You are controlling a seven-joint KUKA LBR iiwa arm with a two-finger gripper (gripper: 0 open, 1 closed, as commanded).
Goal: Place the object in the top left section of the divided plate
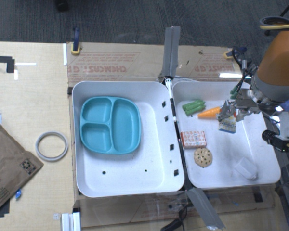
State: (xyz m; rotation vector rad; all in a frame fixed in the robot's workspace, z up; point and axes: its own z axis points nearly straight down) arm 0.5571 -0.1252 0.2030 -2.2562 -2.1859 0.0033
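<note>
The 2 bins (pixel 123 186) lie side by side, and the arm (pixel 279 66) comes in from the right over the right one. Far to the left of the pincer (pixel 227 117), in the left bin, sits the blue plate (pixel 111 125) with 3 sections. Its top left section (pixel 96 110) has nothing in it.

I judge that the step in hand is the pick, or the lift just after it. The pincer points down over the upper part of the right bin, and a small blue and white object (pixel 227 125) hangs just below it. This object seems pinched between the fingers, but the picture is too blurred to be sure, so I cannot tell if the grip is real.

Just to the left of the pincer lie a carrot (pixel 209 112) and, beyond it, a green pod (pixel 193 106). Below and to the left are a small box (pixel 193 138) and a cookie (pixel 203 157).

The next move, if the grip holds, calls for a lift clear of the middle walls, a long carry to the left, and a careful release over the top left section.
</note>
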